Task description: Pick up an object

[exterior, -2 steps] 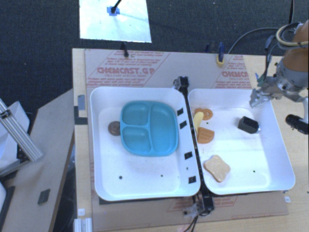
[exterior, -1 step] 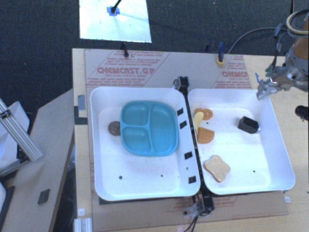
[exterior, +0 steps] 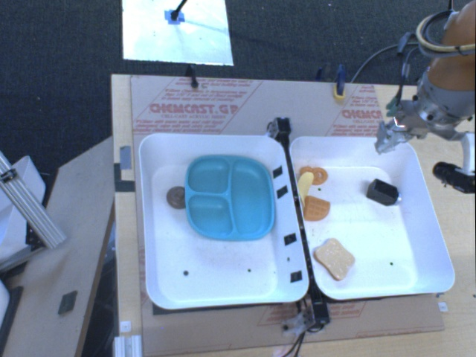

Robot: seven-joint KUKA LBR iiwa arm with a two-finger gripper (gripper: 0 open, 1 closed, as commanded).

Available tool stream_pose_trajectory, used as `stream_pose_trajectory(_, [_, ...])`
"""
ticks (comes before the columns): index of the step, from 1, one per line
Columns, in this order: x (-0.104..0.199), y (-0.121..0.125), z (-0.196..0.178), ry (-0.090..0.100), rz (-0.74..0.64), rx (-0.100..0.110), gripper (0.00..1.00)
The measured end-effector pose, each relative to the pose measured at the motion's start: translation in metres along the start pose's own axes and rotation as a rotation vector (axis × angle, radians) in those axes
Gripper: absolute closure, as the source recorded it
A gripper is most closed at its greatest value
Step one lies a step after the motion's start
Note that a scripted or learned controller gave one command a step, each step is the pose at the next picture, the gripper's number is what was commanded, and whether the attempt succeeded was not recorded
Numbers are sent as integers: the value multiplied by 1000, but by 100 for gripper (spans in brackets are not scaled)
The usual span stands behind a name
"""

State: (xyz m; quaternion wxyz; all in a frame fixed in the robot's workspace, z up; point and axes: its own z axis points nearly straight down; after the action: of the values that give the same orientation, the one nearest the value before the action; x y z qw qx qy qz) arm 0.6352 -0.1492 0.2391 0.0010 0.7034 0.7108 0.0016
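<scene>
Left bin (exterior: pixel 160 274): brown disc (exterior: pixel 176 197) touching a blue divided plate (exterior: pixel 227 198). Right bin (exterior: pixel 428 274): round cracker (exterior: pixel 314 175), yellow strip (exterior: pixel 305 190) and orange wedge (exterior: pixel 317 209) clustered by the divider; bread slice (exterior: pixel 335 259) nearer the front; black block (exterior: pixel 382 193) toward the right wall. Hand (exterior: pixel 388 139): above the right bin's far right corner, holding nothing visible; finger state cannot be told.
</scene>
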Motion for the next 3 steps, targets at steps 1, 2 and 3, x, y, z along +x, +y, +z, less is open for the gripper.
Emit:
stream_pose_trajectory(1, [58,-2,11,1,0,2,100])
stream_pose_trajectory(2, [116,-10,4,2,0,3,100])
stream_pose_trajectory(3, [172,-15,-4,2,-1,1,100])
